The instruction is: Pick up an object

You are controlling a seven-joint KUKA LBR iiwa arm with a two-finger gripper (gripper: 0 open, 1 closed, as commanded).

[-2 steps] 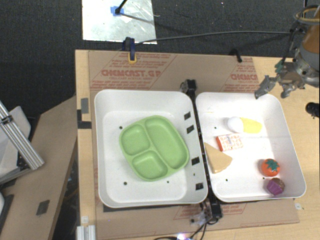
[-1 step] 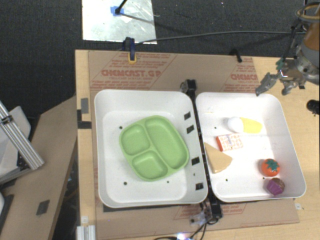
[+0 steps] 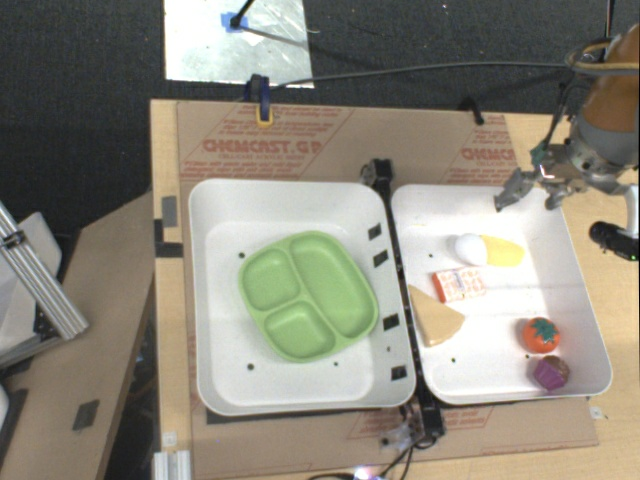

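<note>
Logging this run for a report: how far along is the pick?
Done: nothing lifted yet. In hand: the two-finger gripper is open, hovering over the right white bin's far edge, holding nothing. Left: descend and grasp an item, such as the white egg, yellow block or orange tomato-like toy, all lying in that bin.

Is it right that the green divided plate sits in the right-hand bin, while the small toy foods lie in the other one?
Not quite. The camera view shows the green divided plate in the left bin; the small toy foods, such as the orange one and the purple one, lie in the right bin.
</note>
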